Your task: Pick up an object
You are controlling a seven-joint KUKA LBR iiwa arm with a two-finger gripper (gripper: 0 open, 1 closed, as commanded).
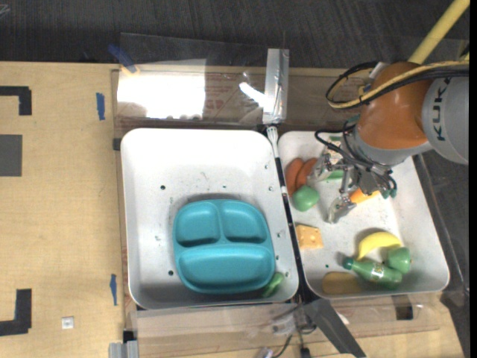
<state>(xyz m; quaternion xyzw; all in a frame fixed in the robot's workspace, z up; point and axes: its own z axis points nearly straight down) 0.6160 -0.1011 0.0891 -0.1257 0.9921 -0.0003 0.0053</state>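
Hovering low over the right bin (pixel 436 271), the gripper (pixel 341 203) hangs from the grey arm (pixel 447 121) with its orange band (pixel 395 107), its metal fingers pointing down toward the bin floor. Whether those fingers are apart or together cannot be made out from this slanted view, and nothing is visibly caught between them, so no grasp can be claimed.

Several candidates lie around the gripper. Just beside it, toward the bin divider, sits a small green round object (pixel 305 198), with a red-orange piece (pixel 299 171) a little beyond that. A small orange item (pixel 361 195) shows close on the gripper's other side, partly hidden by the wrist. Nearer the front of the bin from the gripper are a yellow cheese-like wedge (pixel 309 237), a banana (pixel 376 242), a green bottle (pixel 375 271) and a brown flat piece (pixel 339 281). Well apart from the gripper, in the left bin (pixel 141 200), rests a teal divided tray (pixel 222 245).

Judging by this, the task looks to be at the reaching stage: the arm is over the objects, but closing on one and lifting it clear are not yet done.
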